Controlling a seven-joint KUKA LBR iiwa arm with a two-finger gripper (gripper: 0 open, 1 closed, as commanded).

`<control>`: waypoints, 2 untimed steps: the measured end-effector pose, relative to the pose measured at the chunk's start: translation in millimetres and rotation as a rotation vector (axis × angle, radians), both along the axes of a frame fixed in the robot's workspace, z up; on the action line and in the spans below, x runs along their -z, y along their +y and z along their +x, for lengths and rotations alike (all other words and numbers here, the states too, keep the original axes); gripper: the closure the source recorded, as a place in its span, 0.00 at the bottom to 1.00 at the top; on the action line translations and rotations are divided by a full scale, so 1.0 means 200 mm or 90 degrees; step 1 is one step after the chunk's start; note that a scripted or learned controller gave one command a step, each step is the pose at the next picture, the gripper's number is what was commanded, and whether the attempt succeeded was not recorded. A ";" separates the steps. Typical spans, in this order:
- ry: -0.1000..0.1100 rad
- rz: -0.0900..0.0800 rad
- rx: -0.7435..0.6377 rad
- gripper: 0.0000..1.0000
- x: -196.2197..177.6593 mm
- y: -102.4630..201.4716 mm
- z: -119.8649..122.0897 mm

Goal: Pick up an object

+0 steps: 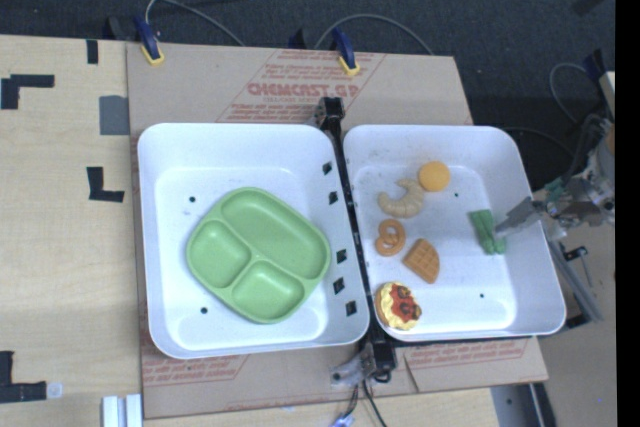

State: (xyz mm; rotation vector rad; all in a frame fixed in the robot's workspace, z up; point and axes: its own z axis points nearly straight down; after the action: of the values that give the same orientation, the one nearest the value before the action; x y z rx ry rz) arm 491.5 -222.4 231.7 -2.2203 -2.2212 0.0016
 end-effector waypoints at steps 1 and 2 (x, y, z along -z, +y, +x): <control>0.001 0.001 -0.001 0.00 0.36 0.22 0.43; -0.004 -0.001 -0.001 0.00 0.73 0.43 0.73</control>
State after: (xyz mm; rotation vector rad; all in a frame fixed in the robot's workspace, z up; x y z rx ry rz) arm 637.9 -136.1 86.5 -2.2213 -2.2270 -0.0042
